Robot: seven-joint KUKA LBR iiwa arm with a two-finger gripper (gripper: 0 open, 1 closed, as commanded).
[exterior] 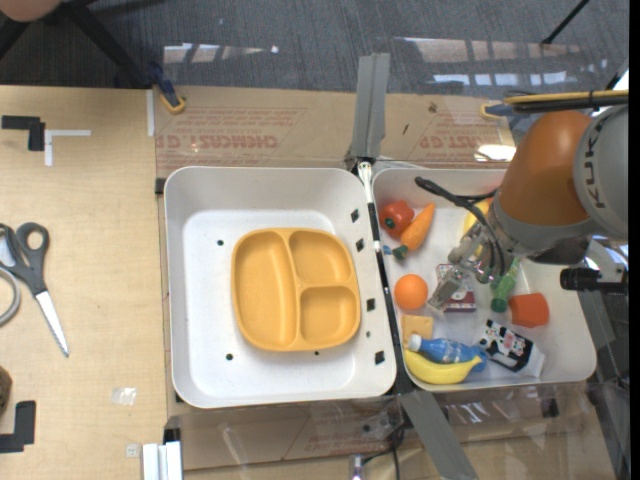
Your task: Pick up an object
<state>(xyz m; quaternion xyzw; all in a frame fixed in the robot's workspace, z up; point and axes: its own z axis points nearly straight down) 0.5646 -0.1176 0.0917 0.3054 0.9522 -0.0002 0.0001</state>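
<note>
Fixed overhead camera, slanting down on both bins [180, 298].

Glossy plastic yellow tray [296, 290], matt wooden bench [80, 298]

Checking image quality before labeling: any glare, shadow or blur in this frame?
Camera view: glare on the clear sheet behind the bins and at its top right; soft shadow inside the left bin around the yellow tray; the gripper area looks slightly soft, small toys hard to resolve.

- The arm [590, 183] at the right edge bears the black letters "KU".
- The cardboard sheet [250, 133] behind the bins carries upside-down red print, unreadable.
</note>
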